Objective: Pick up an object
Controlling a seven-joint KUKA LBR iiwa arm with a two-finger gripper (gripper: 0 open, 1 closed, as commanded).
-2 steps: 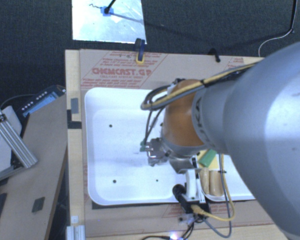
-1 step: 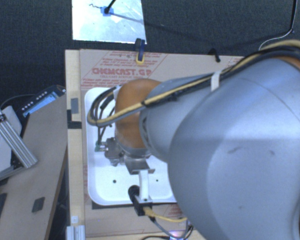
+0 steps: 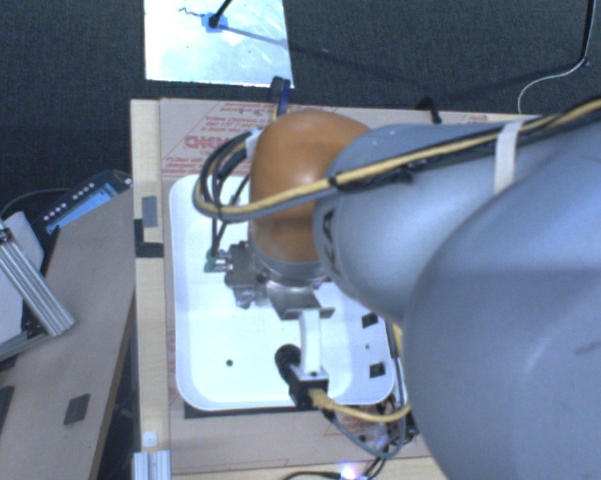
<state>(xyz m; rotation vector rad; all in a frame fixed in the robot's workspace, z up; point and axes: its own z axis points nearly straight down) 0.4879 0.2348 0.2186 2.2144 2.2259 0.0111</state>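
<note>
The grey arm with its orange band (image 3: 295, 183) reaches in from the right and covers most of the bench. Its gripper (image 3: 245, 286) hangs low over the middle of the left white bin (image 3: 195, 308); the wrist hides what lies beneath it. A tiny dark speck (image 3: 229, 362) lies on the bin floor near the front left. Two small dark square things (image 3: 370, 320) (image 3: 376, 370) show at the bin's right side, close under the arm. Nothing shows held in the gripper.
The bin rests on a cardboard sheet (image 3: 210, 133) with red print. A shiny foil sheet (image 3: 215, 28) lies behind on dark cloth. At the left stand an aluminium rail (image 3: 25, 278) and a small device with a blue screen (image 3: 85, 200).
</note>
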